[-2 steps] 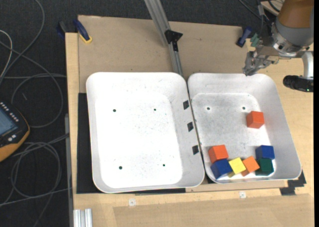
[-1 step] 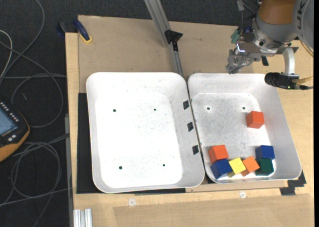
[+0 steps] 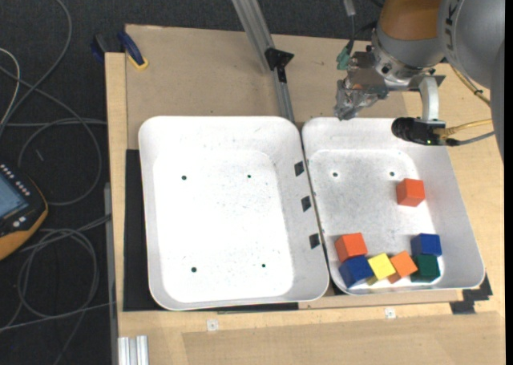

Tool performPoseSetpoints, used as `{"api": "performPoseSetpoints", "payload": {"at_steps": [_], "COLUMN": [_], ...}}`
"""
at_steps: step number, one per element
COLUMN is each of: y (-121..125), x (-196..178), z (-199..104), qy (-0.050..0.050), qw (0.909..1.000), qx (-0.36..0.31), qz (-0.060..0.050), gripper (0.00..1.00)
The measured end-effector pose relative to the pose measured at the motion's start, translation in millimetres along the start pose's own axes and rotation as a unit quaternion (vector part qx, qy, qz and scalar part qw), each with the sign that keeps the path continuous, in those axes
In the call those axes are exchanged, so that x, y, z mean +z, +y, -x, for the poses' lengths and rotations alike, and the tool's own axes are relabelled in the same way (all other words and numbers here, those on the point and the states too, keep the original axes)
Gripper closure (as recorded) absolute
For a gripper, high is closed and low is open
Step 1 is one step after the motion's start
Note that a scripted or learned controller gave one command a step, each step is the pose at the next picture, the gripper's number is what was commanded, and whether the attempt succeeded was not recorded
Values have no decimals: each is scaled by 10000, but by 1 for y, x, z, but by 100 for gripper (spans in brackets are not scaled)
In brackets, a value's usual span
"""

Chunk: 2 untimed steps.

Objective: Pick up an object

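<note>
The hand [image 3: 350,107] is seen at the far edge of the right bin [image 3: 449,195], hanging from the grey arm [image 3: 417,18] with its orange band. It is positioned just above the far left corner of that bin, over the tabletop [image 3: 200,75] and bin rim. Whether its fingers are spread or pressed together cannot be told, since they are small and blurred. No object is seen between them.

All blocks are located in the right bin, nearer the camera than the hand. A single orange block [image 3: 410,192] is placed to the right of the hand and towards the camera, apart from the others. The remaining blocks are grouped at the near wall of the bin, well apart from the hand. A second orange block [image 3: 350,245] is found almost straight below the hand in the picture. A blue block [image 3: 355,270] is set just in front of it, touching a yellow block [image 3: 381,266]. A third orange block [image 3: 403,264] is set beside the yellow one. A green block [image 3: 427,269] and a second blue block [image 3: 426,244] are stacked or pressed close at the right end of the group; which of the two cannot be told.

The left bin [image 3: 160,139] is located to the left of the hand, beside the right bin. A metal post [image 3: 256,26] is seen left of the hand
</note>
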State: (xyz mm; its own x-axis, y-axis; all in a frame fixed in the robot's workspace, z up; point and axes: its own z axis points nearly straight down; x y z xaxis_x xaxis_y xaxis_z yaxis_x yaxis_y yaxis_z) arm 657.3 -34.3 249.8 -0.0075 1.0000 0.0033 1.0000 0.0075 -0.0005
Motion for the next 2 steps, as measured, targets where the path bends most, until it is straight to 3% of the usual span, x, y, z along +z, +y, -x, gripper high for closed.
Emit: {"api": "performPoseSetpoints", "payload": {"at_steps": [2], "y": [3], "x": [5], "z": [-99], "qy": [-7], "qw": [10000], "qx": [10], "qz": [-8], "gripper": [100]}}
